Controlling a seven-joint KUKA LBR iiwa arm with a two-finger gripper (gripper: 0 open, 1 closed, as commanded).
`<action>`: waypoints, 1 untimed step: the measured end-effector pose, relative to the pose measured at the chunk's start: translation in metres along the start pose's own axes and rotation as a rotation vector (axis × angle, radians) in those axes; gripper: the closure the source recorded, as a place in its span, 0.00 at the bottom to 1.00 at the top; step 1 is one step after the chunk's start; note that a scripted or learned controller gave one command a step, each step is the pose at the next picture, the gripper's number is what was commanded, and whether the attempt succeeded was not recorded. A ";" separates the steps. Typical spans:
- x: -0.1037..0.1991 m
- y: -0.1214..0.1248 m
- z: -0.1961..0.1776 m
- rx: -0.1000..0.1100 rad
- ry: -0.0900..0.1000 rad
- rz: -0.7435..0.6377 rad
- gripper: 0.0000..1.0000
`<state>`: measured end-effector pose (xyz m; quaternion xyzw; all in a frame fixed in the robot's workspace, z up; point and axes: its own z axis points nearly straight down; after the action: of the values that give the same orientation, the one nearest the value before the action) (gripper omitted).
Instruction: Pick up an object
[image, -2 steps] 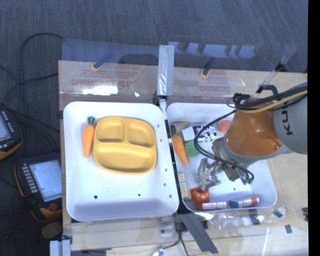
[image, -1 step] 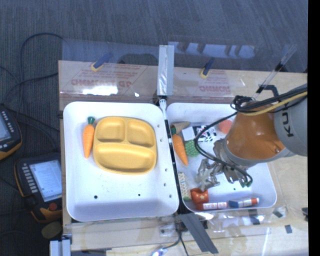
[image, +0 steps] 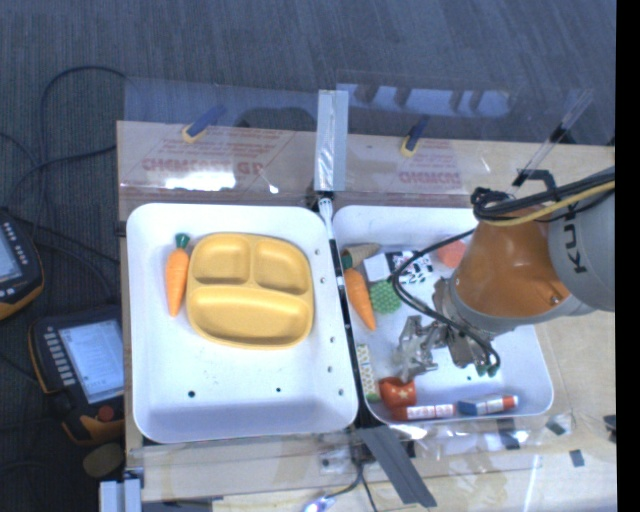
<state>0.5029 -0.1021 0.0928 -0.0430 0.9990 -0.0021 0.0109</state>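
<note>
My gripper reaches down into the right bin from the right, under the orange wrist band. Its metal fingers hang just above a red toy at the bin's front left. A marker with red ends lies along the front wall. A carrot leans against the left wall, beside a green textured piece. A white card with black marks lies behind them. I see nothing between the fingers.
The left bin holds a yellow divided tray with a second carrot beside its left side. Cables loop off the arm at the upper right. Handheld controllers lie on the floor at the far left.
</note>
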 end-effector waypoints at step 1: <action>-0.014 0.003 0.002 0.000 0.015 0.128 1.00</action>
<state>0.5170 -0.0977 0.0908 0.0211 0.9998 -0.0016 0.0033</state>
